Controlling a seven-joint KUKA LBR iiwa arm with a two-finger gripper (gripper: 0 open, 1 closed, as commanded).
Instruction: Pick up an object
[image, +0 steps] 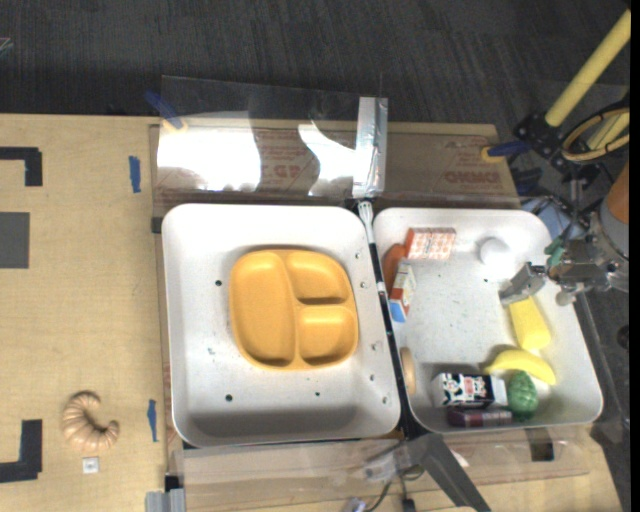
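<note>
The gripper (540, 282) hangs at the right bin's (450, 330) right edge, just above a yellow block (530, 325); I cannot tell its state. The block looks light, stiff and smooth, likely best taken across its narrow sides. Toward the near right corner lie a banana (522, 362), a green piece (523, 392) and a small carton (466, 388). The left bin (195, 300) holds a yellow divided tray (293, 305).
</note>
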